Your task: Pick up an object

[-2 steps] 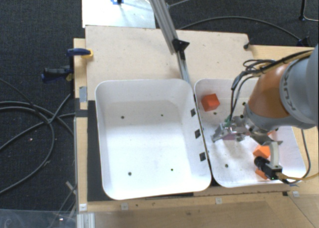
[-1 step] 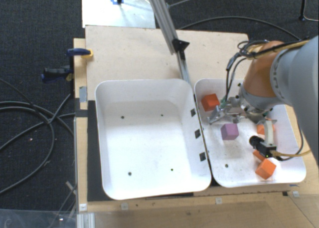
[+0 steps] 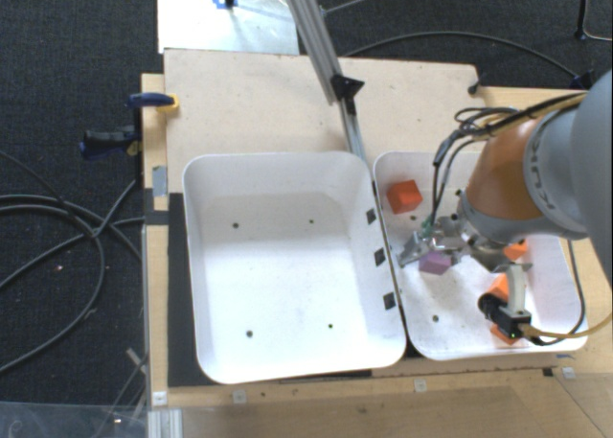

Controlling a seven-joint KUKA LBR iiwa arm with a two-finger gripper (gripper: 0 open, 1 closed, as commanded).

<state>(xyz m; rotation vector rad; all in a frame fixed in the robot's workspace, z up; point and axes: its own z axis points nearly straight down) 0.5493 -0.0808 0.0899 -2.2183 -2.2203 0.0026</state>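
In the right bin [image 3: 450, 340], a small purple block [image 3: 436, 263] lies near the middle. My gripper [image 3: 424, 244] is low over the bin, right at the block's upper left edge and partly covering it. An orange cube [image 3: 403, 195] sits apart at the bin's far left corner. Several orange pieces [image 3: 499, 286] lie to the right, partly hidden under the arm's wrist [image 3: 498, 187].
The left bin [image 3: 206, 235] stands alongside, its right wall touching the right bin. A slanted metal pole [image 3: 321, 34] crosses above the bench to the bins' shared far edge. Cables run along the arm, and a black part [image 3: 493, 310] hangs low near the front right.
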